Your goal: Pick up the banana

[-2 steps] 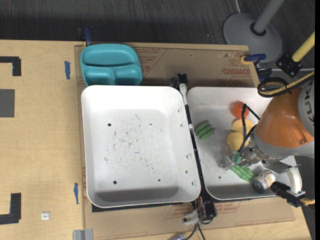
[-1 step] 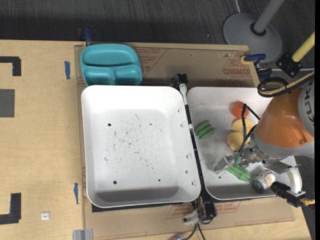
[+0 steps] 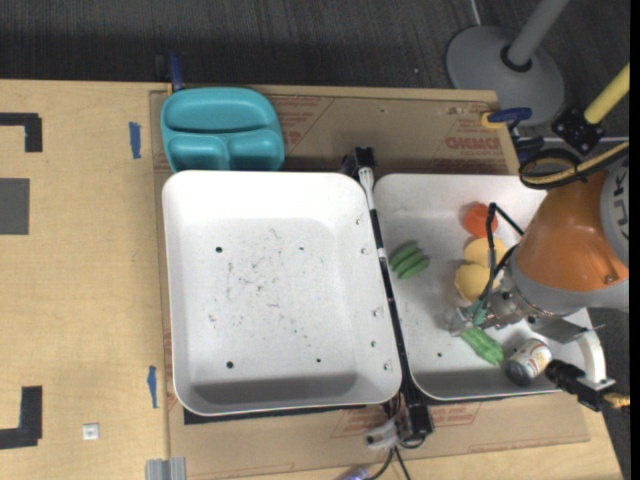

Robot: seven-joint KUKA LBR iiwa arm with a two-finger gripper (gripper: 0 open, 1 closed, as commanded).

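In the right bin [image 3: 430, 368], the banana [image 3: 471, 280] shows as a yellow lump with a second yellow part [image 3: 478, 252] just above it. The arm hides its right side. My gripper [image 3: 482, 313] hangs under the orange band [image 3: 570, 248], directly below the banana's lower end and very close to it. Whether it touches the fruit is unclear. Nothing is visibly lifted.
In the same bin, an orange-red piece [image 3: 477, 217] lies above the banana, a green ridged item [image 3: 408, 260] lies left, and a green piece [image 3: 483, 346] and a small can [image 3: 527, 360] lie near the front. The left bin [image 3: 185, 268] adjoins. A teal tray [image 3: 221, 128] stands behind.
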